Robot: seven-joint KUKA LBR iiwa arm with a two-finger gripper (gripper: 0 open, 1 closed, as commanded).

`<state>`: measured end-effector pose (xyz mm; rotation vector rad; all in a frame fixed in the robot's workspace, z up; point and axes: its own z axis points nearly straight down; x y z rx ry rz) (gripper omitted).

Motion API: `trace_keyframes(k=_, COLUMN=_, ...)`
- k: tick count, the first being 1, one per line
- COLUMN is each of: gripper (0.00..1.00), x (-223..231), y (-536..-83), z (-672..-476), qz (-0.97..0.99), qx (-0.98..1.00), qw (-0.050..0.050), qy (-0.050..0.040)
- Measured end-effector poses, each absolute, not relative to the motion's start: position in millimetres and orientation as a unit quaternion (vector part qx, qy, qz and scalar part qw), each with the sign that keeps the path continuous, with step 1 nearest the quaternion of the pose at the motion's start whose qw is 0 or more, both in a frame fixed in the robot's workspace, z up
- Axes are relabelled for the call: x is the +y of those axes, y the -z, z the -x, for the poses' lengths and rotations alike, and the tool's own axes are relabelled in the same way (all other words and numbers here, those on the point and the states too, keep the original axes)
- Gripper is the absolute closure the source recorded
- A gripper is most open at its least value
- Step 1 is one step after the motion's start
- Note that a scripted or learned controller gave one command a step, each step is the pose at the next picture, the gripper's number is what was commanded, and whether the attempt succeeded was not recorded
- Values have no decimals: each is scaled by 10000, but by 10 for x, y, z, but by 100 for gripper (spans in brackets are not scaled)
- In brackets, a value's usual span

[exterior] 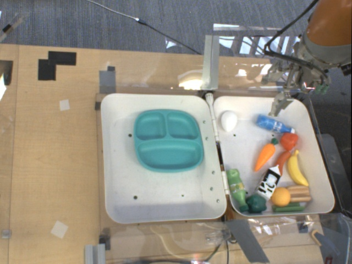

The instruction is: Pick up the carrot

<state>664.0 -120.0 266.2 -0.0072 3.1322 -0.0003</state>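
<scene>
A pale wooden bench top (49, 164) fills most of the scene, with black angular marker patches (55, 64) stuck near its far left corner and a few small squares of clear tape (64, 104) scattered over its surface. Beyond the bench's far edge lies a grey-blue ribbed carpet floor (137, 4), crossed by a thin pale cable (99, 4) running at a slant. Grey metal brackets (108, 80) stand at the bench fittings, and a bright glare of overhead light (191, 83) shines on clear plastic sheeting by the upright grey metal post (211, 62).
</scene>
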Motion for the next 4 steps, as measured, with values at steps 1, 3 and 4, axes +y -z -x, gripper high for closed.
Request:
trace_keyframes(k=1, gripper=0, x=-1772, y=-1034, z=-6050, qz=476, qx=9989, qw=-11, qy=-9)
trace_keyframes(k=3, gripper=0, x=-1004, y=-942, z=-5031, qz=320, qx=9993, qw=195, qy=26)
trace_keyframes(k=4, gripper=100, x=-1010, y=-1051, z=-5044, qz=336, qx=9992, qw=197, qy=32)
